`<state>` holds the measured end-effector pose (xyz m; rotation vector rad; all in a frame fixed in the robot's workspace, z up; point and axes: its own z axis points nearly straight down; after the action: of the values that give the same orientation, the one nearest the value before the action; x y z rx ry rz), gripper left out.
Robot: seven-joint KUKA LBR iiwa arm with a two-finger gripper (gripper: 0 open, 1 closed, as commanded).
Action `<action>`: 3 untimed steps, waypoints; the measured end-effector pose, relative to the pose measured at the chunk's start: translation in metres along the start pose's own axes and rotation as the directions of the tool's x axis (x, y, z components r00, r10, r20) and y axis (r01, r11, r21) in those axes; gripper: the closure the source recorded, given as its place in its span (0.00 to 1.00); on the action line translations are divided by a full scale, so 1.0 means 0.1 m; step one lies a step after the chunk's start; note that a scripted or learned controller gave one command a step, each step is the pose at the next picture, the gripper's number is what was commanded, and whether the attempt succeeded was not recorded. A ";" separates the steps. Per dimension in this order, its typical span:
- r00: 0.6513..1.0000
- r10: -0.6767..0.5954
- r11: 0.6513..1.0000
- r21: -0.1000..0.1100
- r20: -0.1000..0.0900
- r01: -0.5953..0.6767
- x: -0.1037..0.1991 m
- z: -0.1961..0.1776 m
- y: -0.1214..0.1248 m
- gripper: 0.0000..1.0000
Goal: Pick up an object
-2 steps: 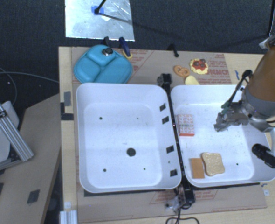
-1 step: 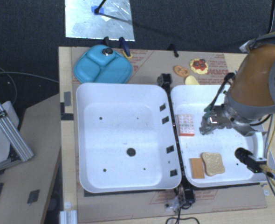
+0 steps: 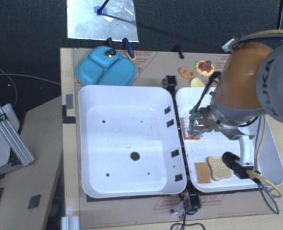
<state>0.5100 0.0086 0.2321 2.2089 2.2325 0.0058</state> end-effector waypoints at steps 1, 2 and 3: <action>1.000 0.002 1.000 -0.007 0.000 -0.002 0.31 -0.85 -0.22 1.00; 1.000 0.015 1.000 0.005 0.004 -0.015 -0.24 -0.37 -0.19 1.00; 1.000 0.003 1.000 0.002 0.000 -0.003 0.17 -0.35 -0.21 1.00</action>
<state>0.4885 0.0255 0.2669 2.2135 2.2294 0.0032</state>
